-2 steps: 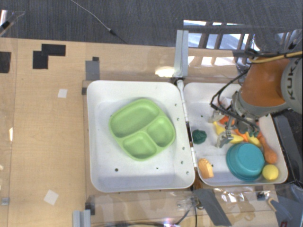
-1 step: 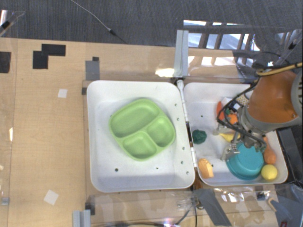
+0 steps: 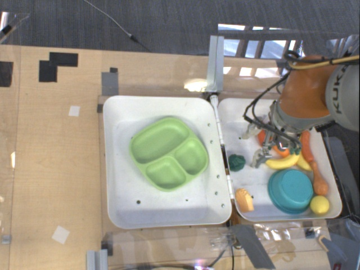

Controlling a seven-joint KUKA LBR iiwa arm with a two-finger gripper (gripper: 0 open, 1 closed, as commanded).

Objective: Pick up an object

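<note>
Wooden surface (image 3: 50,167) fills the left and lower part of the frame, with dark carpet along the top, and two white bins sit side by side on it. Left bin (image 3: 115,207) holds a green divided plate (image 3: 169,152) at its middle. Right bin (image 3: 225,108) holds the loose things: a banana (image 3: 283,162), a teal bowl (image 3: 291,191) below it, a yellow ball (image 3: 319,205) at the lower right corner, a carrot (image 3: 318,176) along the right wall, a small dark green piece (image 3: 237,162) near the left wall and an orange piece (image 3: 244,199) at the lower left corner of that bin

The arm reaches in from the right, its orange band over the upper part of the right bin, and the claw (image 3: 270,149) hangs low among the things there. Whether the claw is parted or closed I cannot tell, since the wrist and cables hide it

As I judge it, nothing has been lifted yet: every item looks to rest on the bin floor, so the pick is left to do. The reach into the bin seems done, and the grasp and the lift remain

The banana lies just below and to the right of the claw, its upper edge very near or touching it; which, I cannot tell. A reddish thing right under the wrist is too hidden to name. The bowl is further down the frame, and the dark green piece lies to the claw's left, apart from it
</note>
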